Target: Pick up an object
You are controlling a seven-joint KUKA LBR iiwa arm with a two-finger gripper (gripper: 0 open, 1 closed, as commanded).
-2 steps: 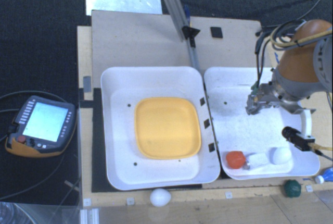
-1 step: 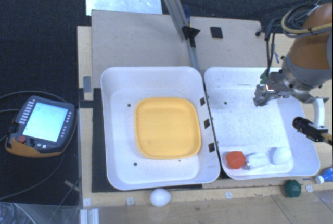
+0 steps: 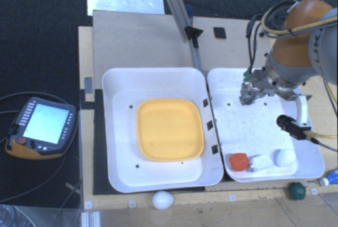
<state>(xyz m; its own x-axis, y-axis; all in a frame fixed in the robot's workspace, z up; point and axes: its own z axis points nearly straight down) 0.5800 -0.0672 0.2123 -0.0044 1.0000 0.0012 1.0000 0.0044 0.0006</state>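
White bins: two, left (image 3: 113,115) and right (image 3: 227,110)
Yellow plates: one (image 3: 170,129)
Red objects: one (image 3: 238,162)
White balls: two, in bin (image 3: 285,157), on bench (image 3: 162,200)
Green balls: one (image 3: 296,190)
Teach pendants: one (image 3: 42,126)

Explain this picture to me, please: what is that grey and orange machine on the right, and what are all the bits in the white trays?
It is a robot arm, photographed by one camera fixed above the bench, looking down at a slant. Its gripper, a two-fingered claw, hangs over the right bin. Nothing shows between its fingers. That bin has an orange object, a small white piece and a white ball along its near edge. The left bin bears a yellow plate. A white egg-shaped object and a dark green ball lie outside the bins. The handheld screen on the left looks like a control unit.
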